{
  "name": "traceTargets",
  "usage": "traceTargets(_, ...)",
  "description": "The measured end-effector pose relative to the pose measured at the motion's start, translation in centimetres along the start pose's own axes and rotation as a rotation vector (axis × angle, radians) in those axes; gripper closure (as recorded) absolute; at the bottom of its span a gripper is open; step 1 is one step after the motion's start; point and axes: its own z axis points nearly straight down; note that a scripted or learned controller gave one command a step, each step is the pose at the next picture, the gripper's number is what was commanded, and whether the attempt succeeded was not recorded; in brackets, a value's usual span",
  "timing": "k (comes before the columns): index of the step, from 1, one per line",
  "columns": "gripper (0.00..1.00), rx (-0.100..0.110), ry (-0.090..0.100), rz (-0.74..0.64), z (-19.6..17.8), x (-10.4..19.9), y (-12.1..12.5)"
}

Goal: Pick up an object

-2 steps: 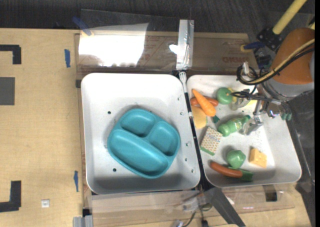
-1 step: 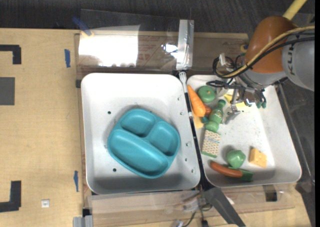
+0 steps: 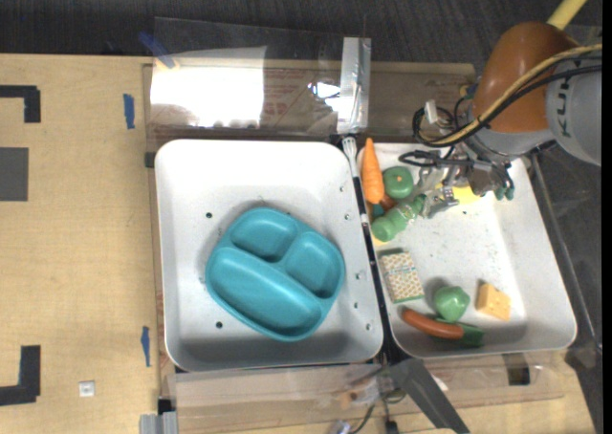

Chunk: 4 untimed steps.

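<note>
Bins are sitting side by side on the counter (image 3: 67, 231): the left bin (image 3: 191, 193) is carrying a teal divided plate (image 3: 275, 271) lying slightly tilted near its centre, and the right bin (image 3: 535, 270) is holding a scatter of small toy foods. The arm (image 3: 521, 78) is reaching in from the right, its orange band lying above the far corner of the right bin, and the gripper (image 3: 442, 188) is hanging low over that bin's far left part. Whether the gripper is spread or closed I cannot tell; cables and its own body are hiding the tips.

Just beside the gripper, a green toy vegetable (image 3: 398, 183) and another green piece (image 3: 389, 223) are lying near the bin's left wall, with an orange carrot (image 3: 371, 174) running along that wall. A yellow piece (image 3: 464, 195) is showing right at the gripper. Nearer the front, a patterned cracker-like square (image 3: 402, 275), a green round fruit (image 3: 451, 303), a cheese wedge (image 3: 494, 300) and a red-orange sausage shape (image 3: 435, 325) are resting apart from one another.
</note>
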Motion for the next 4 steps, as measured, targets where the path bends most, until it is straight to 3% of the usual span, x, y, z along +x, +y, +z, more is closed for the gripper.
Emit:
traceTargets(1,1.0,-0.006,0.001,-0.103,-11.6,-2.5,6.7)
traceTargets(2,1.0,-0.004,0.007,-0.05,-17.5,-2.0,2.9)
traceTargets(3,1.0,-0.003,0.0,-0.052,-18.5,-2.2,3.0)
traceTargets(4,1.0,-0.008,0.019,-0.129,-14.2,1.9,1.9)
